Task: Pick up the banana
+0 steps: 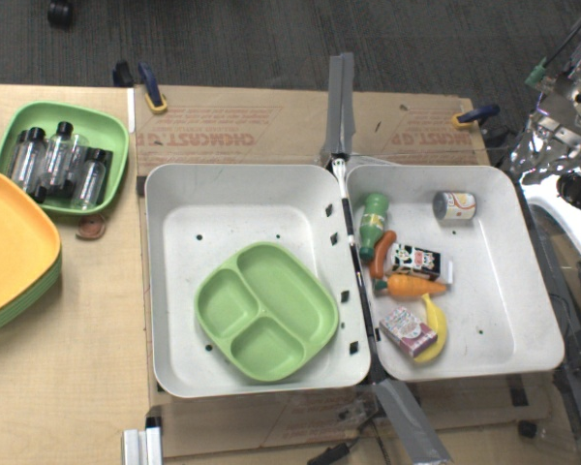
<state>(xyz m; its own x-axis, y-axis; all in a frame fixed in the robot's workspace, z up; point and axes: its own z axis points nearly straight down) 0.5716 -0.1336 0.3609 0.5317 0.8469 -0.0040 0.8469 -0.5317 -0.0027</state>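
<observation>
Metal glints at the top right corner, where the claw (559,114) sits just outside the right bin (499,356), and it's too cluttered and blurred up there to tell how it's set. Well away from it, down near the bin's front left, lies the banana (434,325), yellow and curved, untouched, with a small pink carton (407,331) pressed against its left side. Just above the banana there's a carrot (415,285) lying crosswise, then a black-and-white box (417,260), with a red sausage-shaped piece (382,253) slanting beside it. A green bottle (372,220) rests along the bin's left wall, and a small tin can (455,204) lies on its side near the back, closest of all to the claw. Over in the left bin (174,221) sits a green plate (265,310) with three compartments. Far left on the bench, a green tray (39,119) carries several dark-capped bottles (56,163), and a stack of orange plates (15,260) sits at the edge below it.
</observation>
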